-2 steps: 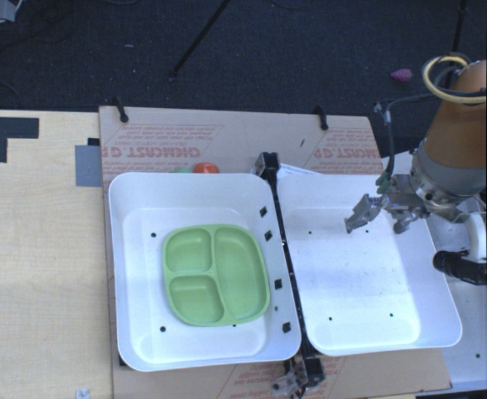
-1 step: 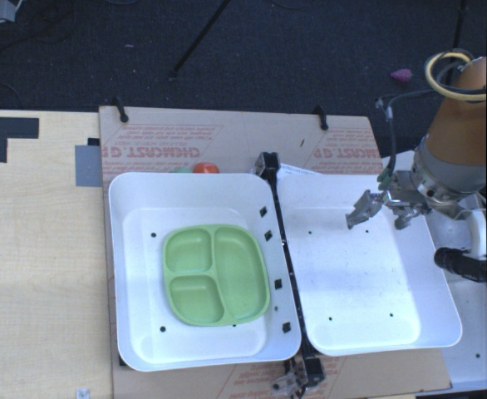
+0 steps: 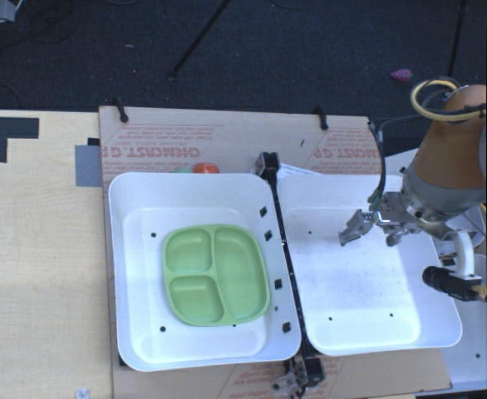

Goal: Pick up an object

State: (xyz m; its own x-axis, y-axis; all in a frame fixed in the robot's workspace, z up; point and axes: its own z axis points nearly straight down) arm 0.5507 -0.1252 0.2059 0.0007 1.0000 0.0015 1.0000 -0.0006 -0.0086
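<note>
A light green divided plate [image 3: 215,274] with three compartments lies flat in the left white bin [image 3: 135,223]. My gripper [image 3: 368,238] hangs over the right white bin [image 3: 430,327], near its back middle, well to the right of the plate. Its two fingers [image 3: 351,229] are spread apart, and I see nothing between them. The grey arm with its orange band [image 3: 451,152] comes in from the right edge.
A black divider [image 3: 282,256] runs between the two bins. A small orange object [image 3: 205,169] lies just behind the left bin's back rim on the cardboard sheet [image 3: 227,144]. A black fitting [image 3: 447,283] sticks out at the right bin's right rim.
</note>
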